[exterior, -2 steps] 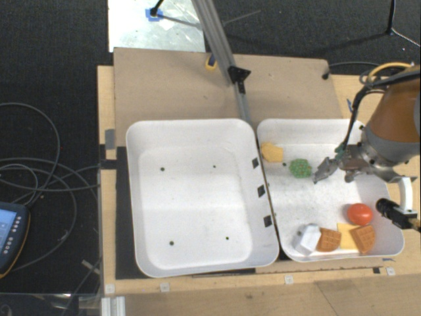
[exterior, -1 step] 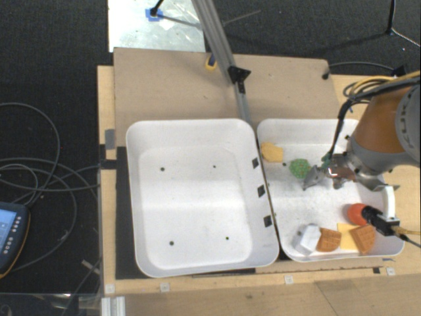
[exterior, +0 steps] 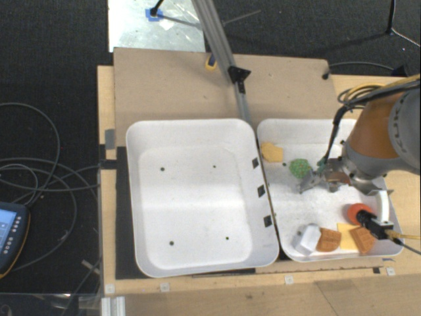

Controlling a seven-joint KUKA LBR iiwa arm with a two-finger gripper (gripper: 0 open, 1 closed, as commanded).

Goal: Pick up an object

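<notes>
We can't tell how wide the hand (exterior: pixel 314 180) is spread or if it's got anything, but it's just beside the small green lumpy object (exterior: pixel 300 168) in the right white bin (exterior: pixel 276 134), so we reckon it could nudge it away.

Two white bins (exterior: pixel 197 133); six small objects (exterior: pixel 300 168) in the right one.

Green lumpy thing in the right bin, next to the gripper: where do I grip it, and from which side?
Probably straight from above, fingers closing across the middle of the green object. It looks small, rounded and lumpy, with no handle or edge to favour. It lies on open bin floor, apart from the yellow piece. The gripper is just beside it.
</notes>
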